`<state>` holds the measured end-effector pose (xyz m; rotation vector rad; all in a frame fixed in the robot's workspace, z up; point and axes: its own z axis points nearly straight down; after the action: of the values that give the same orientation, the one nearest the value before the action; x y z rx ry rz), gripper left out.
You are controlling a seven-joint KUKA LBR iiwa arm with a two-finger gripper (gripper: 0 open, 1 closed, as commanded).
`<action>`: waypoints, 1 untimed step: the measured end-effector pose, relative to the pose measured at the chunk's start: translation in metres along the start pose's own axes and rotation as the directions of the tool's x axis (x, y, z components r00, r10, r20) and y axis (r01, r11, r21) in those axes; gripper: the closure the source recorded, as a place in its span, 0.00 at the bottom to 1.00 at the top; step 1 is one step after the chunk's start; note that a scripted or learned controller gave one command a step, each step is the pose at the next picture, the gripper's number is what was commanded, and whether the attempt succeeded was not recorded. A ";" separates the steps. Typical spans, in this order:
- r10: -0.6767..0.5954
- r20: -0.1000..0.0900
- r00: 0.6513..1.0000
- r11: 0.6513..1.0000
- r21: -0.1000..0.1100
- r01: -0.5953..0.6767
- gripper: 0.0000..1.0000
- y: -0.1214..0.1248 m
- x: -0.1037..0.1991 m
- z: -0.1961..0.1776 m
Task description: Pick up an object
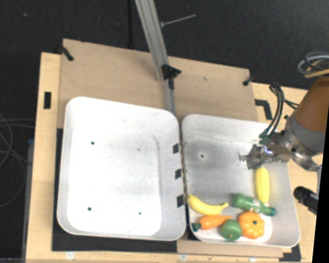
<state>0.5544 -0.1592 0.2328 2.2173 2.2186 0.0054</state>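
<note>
Unlabelled toy produce (pixel 232 218) fills the right bin's (pixel 210 145) near corner; tool (pixel 258 158) state unclear.

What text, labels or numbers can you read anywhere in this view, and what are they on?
No readable text: no words, numbers or brand marks show on either white bin, the wooden bench or the arm.
Green bottle: if it carries a label, it is too small and blurred to read.
Toy food (corn cob, banana, orange pumpkin): no print visible.

Single fixed overhead view, slanting down on both bins (pixel 125 114).
</note>
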 end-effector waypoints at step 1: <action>0.001 -0.001 1.000 1.000 0.003 -0.001 1.00 0.001 -0.001 -0.021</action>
<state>0.5550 -0.1597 0.2539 2.2198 2.2198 0.0027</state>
